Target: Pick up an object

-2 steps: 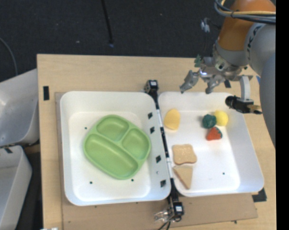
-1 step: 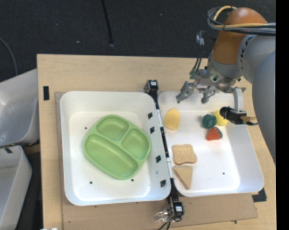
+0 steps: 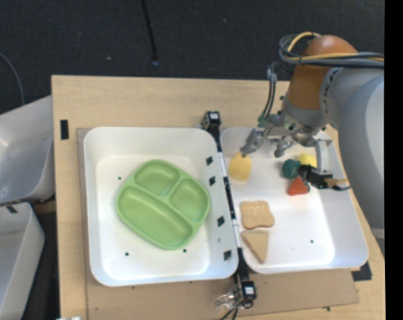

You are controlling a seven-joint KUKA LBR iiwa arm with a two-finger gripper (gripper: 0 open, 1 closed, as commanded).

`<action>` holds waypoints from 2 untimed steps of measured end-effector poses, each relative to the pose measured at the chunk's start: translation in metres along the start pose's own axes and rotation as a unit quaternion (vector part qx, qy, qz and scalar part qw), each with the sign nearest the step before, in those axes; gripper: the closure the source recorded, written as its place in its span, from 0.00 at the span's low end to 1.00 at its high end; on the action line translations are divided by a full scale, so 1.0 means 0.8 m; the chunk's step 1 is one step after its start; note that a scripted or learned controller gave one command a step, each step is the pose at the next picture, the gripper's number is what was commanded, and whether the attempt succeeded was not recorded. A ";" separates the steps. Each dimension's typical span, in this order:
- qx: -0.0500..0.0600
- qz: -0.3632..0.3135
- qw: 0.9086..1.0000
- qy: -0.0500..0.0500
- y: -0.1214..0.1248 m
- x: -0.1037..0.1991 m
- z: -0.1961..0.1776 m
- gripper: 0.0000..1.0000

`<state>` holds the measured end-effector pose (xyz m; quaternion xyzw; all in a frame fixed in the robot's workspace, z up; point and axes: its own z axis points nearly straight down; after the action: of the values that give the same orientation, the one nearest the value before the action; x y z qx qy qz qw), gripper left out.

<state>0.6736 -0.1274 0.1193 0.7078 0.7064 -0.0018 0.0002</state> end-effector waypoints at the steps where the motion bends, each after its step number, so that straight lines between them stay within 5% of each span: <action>1: -0.001 0.001 1.000 0.000 0.000 -0.002 0.023 0.00; 2: -0.003 0.001 1.000 -0.001 0.002 -0.003 0.007 1.00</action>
<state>0.6750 -0.1298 0.1139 0.7083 0.7059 0.0001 0.0029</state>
